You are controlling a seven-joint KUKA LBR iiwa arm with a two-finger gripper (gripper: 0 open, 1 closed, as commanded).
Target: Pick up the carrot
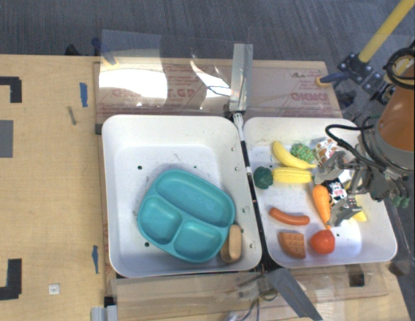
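Several neighbours crowd your carrot (320, 204) in the right bin (385, 249); the gripper (346, 191) sits just beside it, finger spread indiscernible, so a descent may snag the tomato (322, 241) instead.

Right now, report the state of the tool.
Tool: over the right bin, right beside the carrot; open or closed cannot be told, and no hold on the carrot is visible.

Right bin (388, 249) crowded: carrot (320, 203) hemmed by corn (292, 175) upper left, sausage (289, 216) lower left, tomato (322, 241) below, gripper (342, 191) touching its right; open floor in bin's upper-middle and lower-right corner
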